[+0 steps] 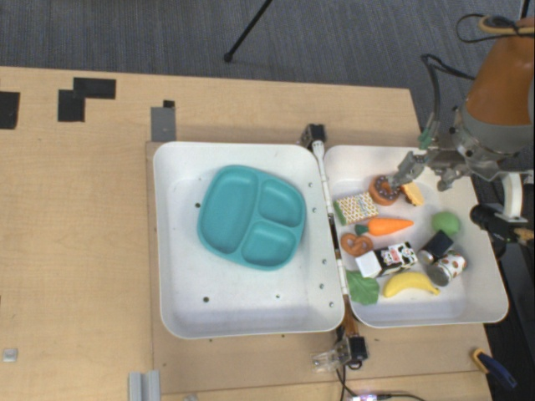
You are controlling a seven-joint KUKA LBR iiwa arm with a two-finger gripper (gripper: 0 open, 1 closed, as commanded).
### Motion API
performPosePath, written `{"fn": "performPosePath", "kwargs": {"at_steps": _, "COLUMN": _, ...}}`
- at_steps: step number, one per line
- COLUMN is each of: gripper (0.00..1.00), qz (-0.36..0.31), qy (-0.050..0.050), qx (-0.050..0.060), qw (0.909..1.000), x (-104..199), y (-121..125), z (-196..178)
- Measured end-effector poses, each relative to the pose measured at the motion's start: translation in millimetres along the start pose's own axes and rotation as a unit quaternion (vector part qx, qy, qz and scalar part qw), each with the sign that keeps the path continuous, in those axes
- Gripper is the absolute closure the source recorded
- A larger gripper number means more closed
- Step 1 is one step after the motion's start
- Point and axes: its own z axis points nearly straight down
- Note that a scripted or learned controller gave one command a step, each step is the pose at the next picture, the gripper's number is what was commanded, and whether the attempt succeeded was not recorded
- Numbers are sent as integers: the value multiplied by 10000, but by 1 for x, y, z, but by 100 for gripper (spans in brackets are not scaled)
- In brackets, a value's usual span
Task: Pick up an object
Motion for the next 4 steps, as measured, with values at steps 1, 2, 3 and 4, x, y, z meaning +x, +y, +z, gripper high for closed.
{"fn": "performPosePath", "kwargs": {"at_steps": 1, "gripper": 0, "qz": 15, "qy": 3, "qx": 20, "qw": 10000, "x": -5, "y": -5, "z": 128}}
{"fn": "performPosePath", "kwargs": {"at_steps": 2, "gripper": 0, "qz": -11, "qy": -8, "qx": -79, "qw": 10000, "x": -10, "y": 79, "z": 143}}
{"fn": "performPosePath", "kwargs": {"at_steps": 3, "gripper": 100, "qz": -30, "qy": -15, "qx": -92, "qw": 10000, "x": -9, "y": 80, "z": 132}}
{"fn": "performPosePath", "kwargs": {"at_steps": 4, "gripper": 0, "qz": -33, "qy": -14, "qx": -86, "qw": 10000, "x": -9, "y": 80, "z": 133}}
